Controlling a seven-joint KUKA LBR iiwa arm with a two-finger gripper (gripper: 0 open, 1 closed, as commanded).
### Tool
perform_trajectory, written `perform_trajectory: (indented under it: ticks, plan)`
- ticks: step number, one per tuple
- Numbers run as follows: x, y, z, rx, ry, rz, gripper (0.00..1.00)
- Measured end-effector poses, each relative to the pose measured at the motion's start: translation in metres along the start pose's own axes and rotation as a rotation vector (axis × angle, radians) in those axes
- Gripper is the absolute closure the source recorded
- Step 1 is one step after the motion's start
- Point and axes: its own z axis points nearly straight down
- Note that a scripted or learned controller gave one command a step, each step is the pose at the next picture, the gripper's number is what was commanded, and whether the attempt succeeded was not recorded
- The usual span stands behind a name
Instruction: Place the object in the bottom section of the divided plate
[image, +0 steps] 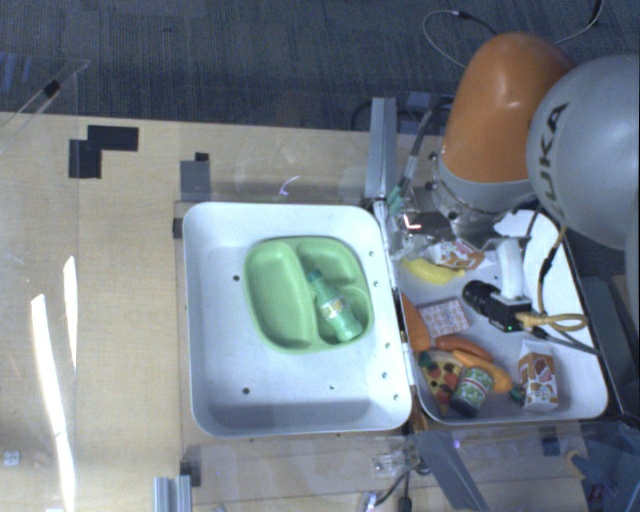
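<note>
A green divided plate (275, 300) lies in the left bin (215, 390). A pale green plastic bottle (337, 308) rests on its side in the plate's right half, across the ridge between the two smaller sections. My gripper (425, 226) hangs over the top left corner of the right bin (590, 385), under the orange wrist band. A small red and white packet (459, 256) and a yellow banana (431, 271) lie just below the gripper; whether either touches it is hidden by the wrist.
The right bin also holds a pink checked packet (445, 318), an orange carrot (466, 350), a small printed carton (538, 380) and several toy foods (458, 386) near its front edge. The bins' shared wall (392, 300) runs between plate and gripper.
</note>
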Motion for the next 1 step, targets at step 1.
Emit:
perform_trajectory:
  ticks: [1]
  plan:
    - [0.0447,-0.0608,0.0346,0.003,0.001,-0.218,1.00]
